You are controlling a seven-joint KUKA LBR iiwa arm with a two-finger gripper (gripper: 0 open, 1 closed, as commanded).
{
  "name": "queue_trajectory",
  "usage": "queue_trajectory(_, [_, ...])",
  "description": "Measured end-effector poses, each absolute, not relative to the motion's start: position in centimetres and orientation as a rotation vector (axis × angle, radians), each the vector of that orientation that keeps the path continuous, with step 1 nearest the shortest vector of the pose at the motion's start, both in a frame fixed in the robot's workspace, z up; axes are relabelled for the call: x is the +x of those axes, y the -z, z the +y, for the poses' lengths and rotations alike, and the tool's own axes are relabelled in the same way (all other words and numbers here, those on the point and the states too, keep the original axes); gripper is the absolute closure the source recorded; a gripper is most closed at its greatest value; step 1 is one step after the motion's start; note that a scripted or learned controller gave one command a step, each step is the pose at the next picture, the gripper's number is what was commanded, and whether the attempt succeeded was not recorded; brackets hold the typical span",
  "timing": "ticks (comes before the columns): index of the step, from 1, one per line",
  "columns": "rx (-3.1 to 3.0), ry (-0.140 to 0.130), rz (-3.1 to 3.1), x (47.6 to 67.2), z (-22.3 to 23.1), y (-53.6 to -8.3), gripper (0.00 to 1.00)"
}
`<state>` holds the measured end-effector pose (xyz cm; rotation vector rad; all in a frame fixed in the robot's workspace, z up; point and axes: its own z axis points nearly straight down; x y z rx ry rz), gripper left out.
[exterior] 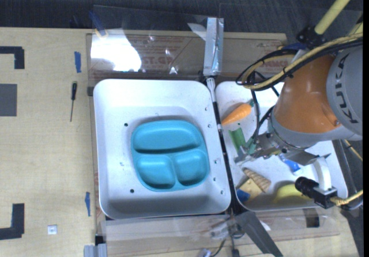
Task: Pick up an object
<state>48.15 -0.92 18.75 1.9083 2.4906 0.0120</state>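
- The arm [308, 97] hangs low over the right bin [226, 90], since that's where all the loose stuff sits, so a pick has to happen there.
- The gripper [266, 147] is down among the items, but I can't tell what it's doing or whether it has anything.
- A carrot [237, 113] lies near the bin's left wall, with a green piece [238, 138] just below it, close beside the gripper.
- A tan thing [255, 181] and a yellow thing [286, 192] sit toward the front.
- The left bin [109, 135] just holds a blue tray [170, 153], probably a drop spot.
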Motion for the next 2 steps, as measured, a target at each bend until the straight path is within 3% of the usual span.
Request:
queue_trajectory(1, [1.575,-0.001,2.715,48.8,-3.1,-20.6,1.0])
queue_trajectory(2, [1.533,0.001,2.745,47.9,-5.2,-18.4,1.0])
